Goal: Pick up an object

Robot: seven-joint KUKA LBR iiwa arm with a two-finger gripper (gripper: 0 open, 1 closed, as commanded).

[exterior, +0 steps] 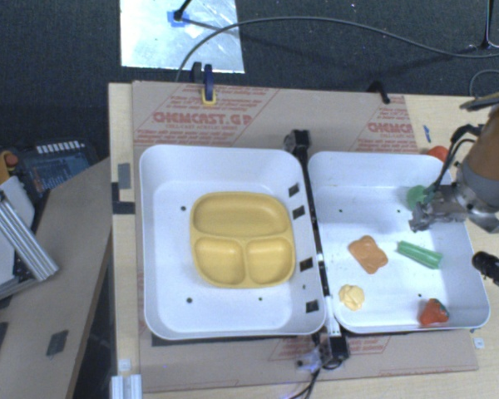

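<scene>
I see the claw [424, 215] over the right bin [349, 173]; I cannot tell how it is set. The green stick [419, 253] lies just below it, long axis running down-right, the nearest thing to take.

One fixed camera looks down at a slant on both bins [150, 223].

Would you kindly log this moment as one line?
gripper: over right bin, nothing seen held | nearest: green piece | yellow tray: left bin
</scene>
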